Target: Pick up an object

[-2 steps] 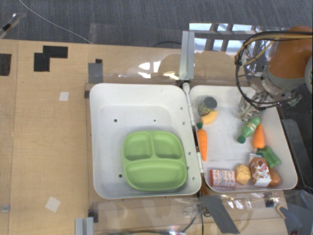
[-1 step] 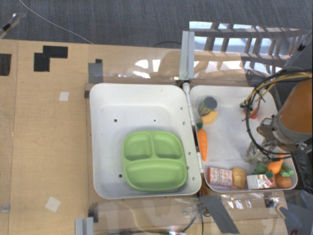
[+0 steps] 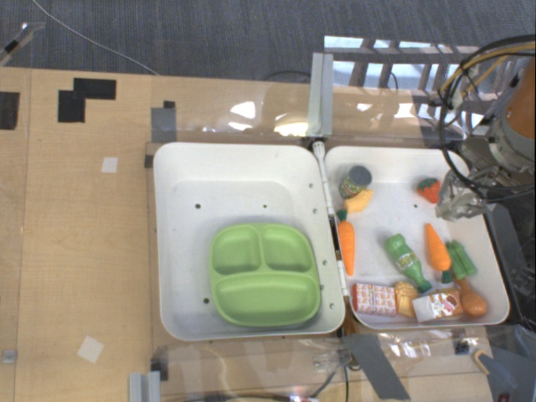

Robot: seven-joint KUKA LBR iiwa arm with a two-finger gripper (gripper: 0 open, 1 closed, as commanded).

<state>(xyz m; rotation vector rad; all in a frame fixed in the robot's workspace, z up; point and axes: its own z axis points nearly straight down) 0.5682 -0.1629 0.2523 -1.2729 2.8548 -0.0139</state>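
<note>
Camera view, nearest rim first: in the right bin [image 3: 499,262] a red snack box [image 3: 374,299], a small carton [image 3: 436,307] and a brown piece [image 3: 471,300] lie along the front wall. Behind them sit a green bottle [image 3: 407,260] and two carrots [image 3: 346,246] [image 3: 436,248]. The left bin [image 3: 180,224] holds a green divided plate [image 3: 264,275]. My gripper [image 3: 459,205] hovers over the right bin's far right side, carrying nothing; whether the fingers are spread or closed, I cannot tell.

You see two shallow white plastic bins [image 3: 180,224], smooth with a dull sheen, on a pale matt wood-grain bench [image 3: 75,249]. The green three-compartment plastic tray [image 3: 265,275] looks smooth and satiny. The orange plastic toy carrot [image 3: 346,243] shines slightly. The floor beyond is dark ribbed carpet [image 3: 209,23].
</note>
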